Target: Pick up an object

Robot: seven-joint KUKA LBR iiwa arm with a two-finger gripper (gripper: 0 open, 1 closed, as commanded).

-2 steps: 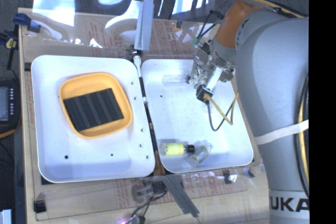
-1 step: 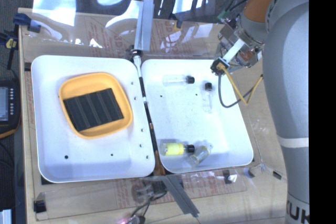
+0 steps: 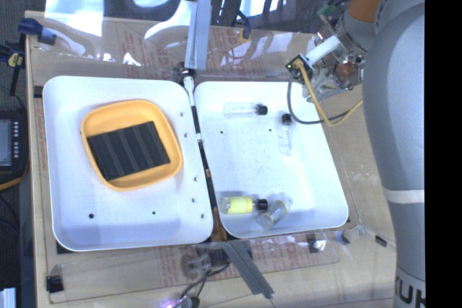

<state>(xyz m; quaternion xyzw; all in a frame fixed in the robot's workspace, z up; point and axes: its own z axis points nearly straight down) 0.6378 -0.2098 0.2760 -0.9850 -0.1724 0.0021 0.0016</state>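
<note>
Clear vial (image 3: 242, 110) in right-hand bin (image 3: 317, 177) looks slick, could roll off on contact; end effector (image 3: 338, 74) near bin's far corner; open or closed, can't tell.

Right bin (image 3: 245, 155) as landmark, resting on the surface (image 3: 354, 177), left bin (image 3: 72, 213) touching its left wall. Near its far wall, one vial (image 3: 242, 110) lying crosswise. Just right of that, a second vial (image 3: 286, 135) lying front to back. Along its near wall, a third vial (image 3: 242, 205) lying crosswise, a fourth vial (image 3: 278, 211) just beside on the right, tilted. Left of the right bin, inside the left bin, a dish (image 3: 94, 122) holding a pad (image 3: 130, 148).
</note>
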